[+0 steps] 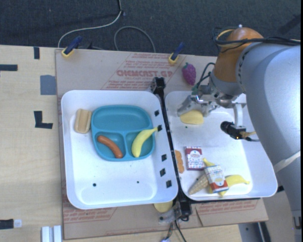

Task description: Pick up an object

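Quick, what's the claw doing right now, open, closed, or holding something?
Claw: cannot be told. It sits low in the right bin, right above the pale yellow lemon-like piece.

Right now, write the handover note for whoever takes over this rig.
Gripper: down in the right bin, fingers spread over the pale yellow lemon-like toy; nothing visibly clamped.
Right bin also holds a small red-and-white box, a carton, an ice cream cone and a banana.
Left bin: blue tray with a sausage and a banana; bread slice beside it.
Purple grapes lie on the board behind the bins.
Done: nothing lifted.
Left: close on an object and raise it.
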Tool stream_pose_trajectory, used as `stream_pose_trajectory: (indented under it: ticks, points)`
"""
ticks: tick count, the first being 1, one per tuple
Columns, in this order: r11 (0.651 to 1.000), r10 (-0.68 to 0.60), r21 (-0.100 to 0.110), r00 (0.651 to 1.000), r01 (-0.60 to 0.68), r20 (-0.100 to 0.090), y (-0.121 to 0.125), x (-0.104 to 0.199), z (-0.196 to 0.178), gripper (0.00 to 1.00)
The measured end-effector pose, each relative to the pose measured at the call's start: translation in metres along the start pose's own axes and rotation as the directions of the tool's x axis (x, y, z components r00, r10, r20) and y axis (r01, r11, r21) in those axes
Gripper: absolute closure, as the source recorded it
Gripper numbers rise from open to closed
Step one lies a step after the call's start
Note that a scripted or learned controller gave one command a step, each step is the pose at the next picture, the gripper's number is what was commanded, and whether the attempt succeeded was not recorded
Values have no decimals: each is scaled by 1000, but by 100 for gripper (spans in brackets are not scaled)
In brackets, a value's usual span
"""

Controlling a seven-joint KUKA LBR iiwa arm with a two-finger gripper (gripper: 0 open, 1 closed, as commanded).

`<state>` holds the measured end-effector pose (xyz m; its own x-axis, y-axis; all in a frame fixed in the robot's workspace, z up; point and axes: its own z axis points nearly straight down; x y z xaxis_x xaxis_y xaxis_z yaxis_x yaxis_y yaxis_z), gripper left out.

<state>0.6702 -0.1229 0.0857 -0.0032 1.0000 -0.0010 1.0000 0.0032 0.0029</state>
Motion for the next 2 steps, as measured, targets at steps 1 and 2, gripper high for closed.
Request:
stream_pose_trajectory:
  ticks: [1,2]
  points:
    - [1000,0,-4,1000,0,4,0,-1,-13,100]
    - [1000,0,-3,1000,0,4,0,-1,-12,0]
